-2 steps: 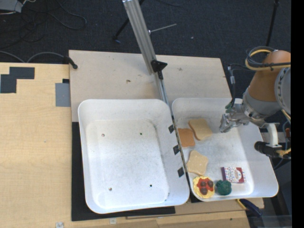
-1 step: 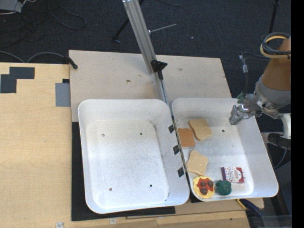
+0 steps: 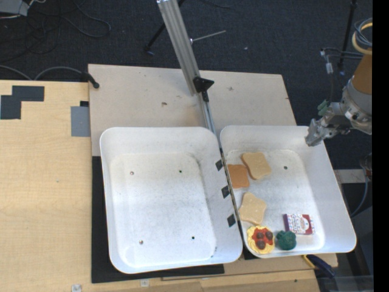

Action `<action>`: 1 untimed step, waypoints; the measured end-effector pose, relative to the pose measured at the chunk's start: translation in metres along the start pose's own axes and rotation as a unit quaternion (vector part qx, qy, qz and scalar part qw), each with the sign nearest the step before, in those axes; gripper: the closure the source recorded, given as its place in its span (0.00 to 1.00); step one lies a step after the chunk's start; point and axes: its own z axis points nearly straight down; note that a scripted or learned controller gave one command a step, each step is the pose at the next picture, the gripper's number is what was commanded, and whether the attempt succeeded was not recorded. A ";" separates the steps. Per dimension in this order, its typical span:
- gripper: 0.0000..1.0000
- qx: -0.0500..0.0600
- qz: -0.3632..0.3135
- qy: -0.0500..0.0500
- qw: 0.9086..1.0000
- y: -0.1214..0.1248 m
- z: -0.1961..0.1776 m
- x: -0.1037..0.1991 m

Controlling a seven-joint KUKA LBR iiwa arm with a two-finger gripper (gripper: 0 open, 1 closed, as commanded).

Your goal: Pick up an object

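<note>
Over the far right rim of the right bin [image 3: 316, 157], the gripper [image 3: 314, 132] hangs at the end of the arm, dark and small against the floor beyond. I cannot tell whether it is released or clenched, and nothing can be seen in its grasp.

The things to choose from all lie in that same bin, toward its left and near side, well apart from the gripper. Closest to it is a tan bread slice [image 3: 256, 165], which overlaps or touches a browner toast slice [image 3: 237, 176] lying against the divider. Another pale bread slice [image 3: 253, 209] sits nearer the front, apart from those two. Along the front edge are a small plate of toy food [image 3: 261, 239] with red pieces on yellow, a green broccoli-like lump [image 3: 285, 240] just beside it, and a small red-and-white carton [image 3: 298, 224] behind the lump. The left bin [image 3: 158, 199] holds nothing to pick.

To do this step well, I would judge the carton or the green lump the better targets: they stand taller than the flat slices and offer sides to close on. The arm should come over the chosen item, descend straight with the gripper wide, and avoid the bin wall and neighbouring pieces. The flat slices would likely slip.
</note>
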 end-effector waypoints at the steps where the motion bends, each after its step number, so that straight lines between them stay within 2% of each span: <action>1: 1.00 0.003 -0.001 0.001 1.000 0.000 -0.011 -0.001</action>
